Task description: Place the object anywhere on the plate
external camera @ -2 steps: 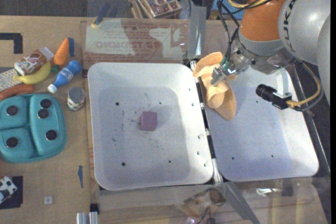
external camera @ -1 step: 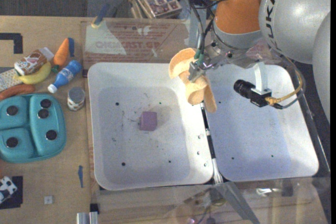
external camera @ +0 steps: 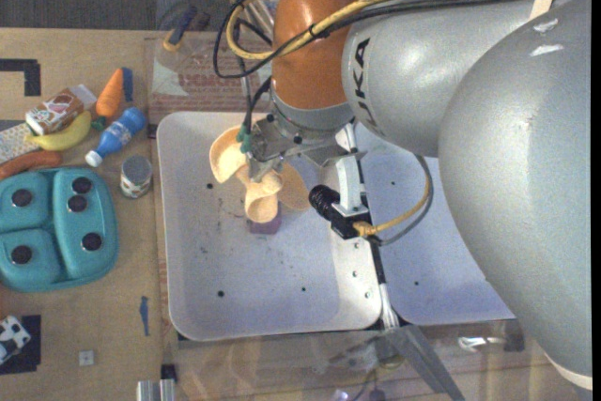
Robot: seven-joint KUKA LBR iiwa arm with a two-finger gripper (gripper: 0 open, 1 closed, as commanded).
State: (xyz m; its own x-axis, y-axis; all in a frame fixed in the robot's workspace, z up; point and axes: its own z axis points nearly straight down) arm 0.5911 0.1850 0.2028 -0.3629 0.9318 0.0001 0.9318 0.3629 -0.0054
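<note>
A pale tan plate [external camera: 225, 155] lies in the upper middle of the left white bin [external camera: 197, 296]; the wrist hides most of it, and tan parts also show on either side of the gripper. A small purple object [external camera: 264, 223] sits just at the plate's near edge, partly under a tan piece. My gripper [external camera: 258, 172] points down over the plate, directly above and slightly behind the purple object. The grey arm with its orange band [external camera: 315, 33] reaches in from the right and covers the bin's back.
The right white bin [external camera: 441, 286] lies mostly under the arm. Left of the bins, on the wooden bench, are a teal tray [external camera: 56, 225], a small can [external camera: 136, 176], a blue bottle [external camera: 117, 134], a banana [external camera: 61, 136] and a carrot [external camera: 113, 91].
</note>
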